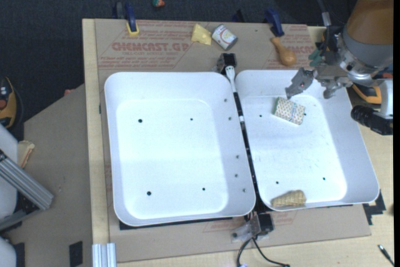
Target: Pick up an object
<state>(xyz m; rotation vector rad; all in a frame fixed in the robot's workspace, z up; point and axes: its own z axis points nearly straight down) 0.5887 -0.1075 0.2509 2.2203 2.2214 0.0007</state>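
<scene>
Two bins, two objects, one gripper.
The right bin [350,159] held one patterned packet [289,111] at twelve o'clock and one tan lump [289,199] at six; the gripper [312,81] hung spread wide, holding nothing.

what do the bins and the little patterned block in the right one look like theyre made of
The two bins look like thin moulded plastic: smooth matte white, with rounded corners and a raised rim. The patterned block looks like soft foam or printed card, pale with a fine dotted pattern and squared edges; the view is too coarse to tell which. The gripper hangs just above the block.
</scene>
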